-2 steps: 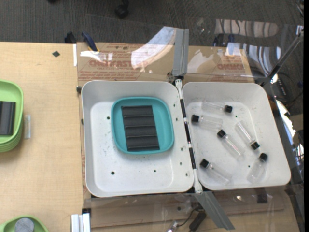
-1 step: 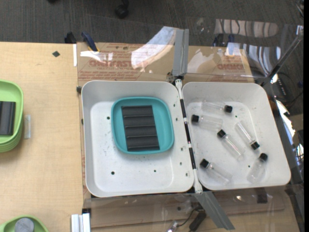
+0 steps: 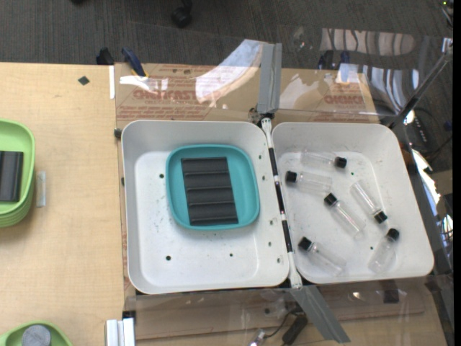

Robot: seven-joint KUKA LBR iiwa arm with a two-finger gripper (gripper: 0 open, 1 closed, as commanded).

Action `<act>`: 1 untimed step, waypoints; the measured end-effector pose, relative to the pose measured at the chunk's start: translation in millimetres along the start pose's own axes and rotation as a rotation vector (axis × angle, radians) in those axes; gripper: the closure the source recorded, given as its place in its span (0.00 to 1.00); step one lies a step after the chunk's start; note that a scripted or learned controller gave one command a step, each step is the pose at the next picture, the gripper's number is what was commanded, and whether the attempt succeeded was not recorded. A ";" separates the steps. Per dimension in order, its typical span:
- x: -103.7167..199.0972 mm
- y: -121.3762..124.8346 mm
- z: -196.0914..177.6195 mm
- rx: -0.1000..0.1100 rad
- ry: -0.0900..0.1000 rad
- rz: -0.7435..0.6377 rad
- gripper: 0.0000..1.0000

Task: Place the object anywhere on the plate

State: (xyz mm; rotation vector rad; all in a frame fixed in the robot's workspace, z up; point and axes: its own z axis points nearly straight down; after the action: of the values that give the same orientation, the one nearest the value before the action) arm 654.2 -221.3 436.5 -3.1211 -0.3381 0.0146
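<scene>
A glossy teal plate [image 3: 212, 187] with rounded corners and a ribbed black insert sits in the left bin [image 3: 144, 251]. Clear black-capped vials [image 3: 344, 213] lie scattered in the right bin [image 3: 403, 258], on a pale wooden bench [image 3: 57, 265].

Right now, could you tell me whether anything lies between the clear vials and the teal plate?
Only the raised rims where the two bins meet separate the vials from the teal plate. Dark grey blocks already cover its middle.

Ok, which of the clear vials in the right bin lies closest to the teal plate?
The vial at the right bin's left side, its black cap almost against the divider. The others lie farther right or nearer the front, away from the teal plate.
</scene>
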 end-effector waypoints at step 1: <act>-0.5 1.0 -0.9 0.000 0.002 0.011 0.00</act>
State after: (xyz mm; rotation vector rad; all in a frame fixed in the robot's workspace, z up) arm 653.9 -222.4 437.4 -3.1231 -0.3204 0.0114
